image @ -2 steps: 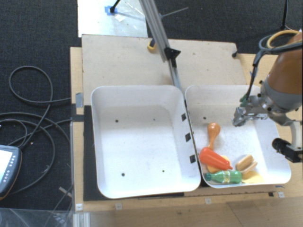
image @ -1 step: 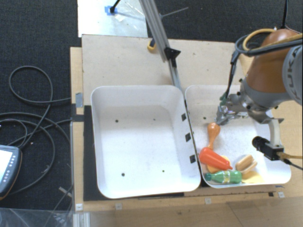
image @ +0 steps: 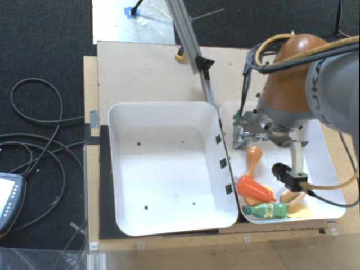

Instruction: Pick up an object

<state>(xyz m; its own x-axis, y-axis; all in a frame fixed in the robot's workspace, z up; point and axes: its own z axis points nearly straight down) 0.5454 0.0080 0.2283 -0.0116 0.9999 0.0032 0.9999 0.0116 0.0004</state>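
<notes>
Pincer (image: 242,138): it sits over the upper left part of the right bin (image: 325,155), close to the wall shared with the left bin (image: 163,162). Its state cannot be told from this slant, as the wrist body covers the working end. Nothing is seen held in it.

Candidate objects, all in the right bin, lower half:
- A pale orange club-shaped toy (image: 253,157) has its narrow end pointing down the view. It lies just beside the pincer on the near side; whether the two touch cannot be told.
- An orange carrot-like toy (image: 256,190) lies just beyond the club's narrow end.
- A green toy bottle (image: 269,210) lies on its side against the bin's near wall, touching or almost touching the carrot.
- A tan rounded piece (image: 292,196) lies to the right of the carrot and is partly covered.

Handling, as judged: these look like hollow plastic play pieces, so light, stiff, smooth and not fragile. You should expect rounded, glossy sides to squirt out of a narrow grip.

Recommended hold: take the club toy across its slim neck, with the pincer closing square to its long axis. It is the nearest piece and stands apart from the others. The carrot and bottle are crowded together near the wall and leave you less room.
</notes>
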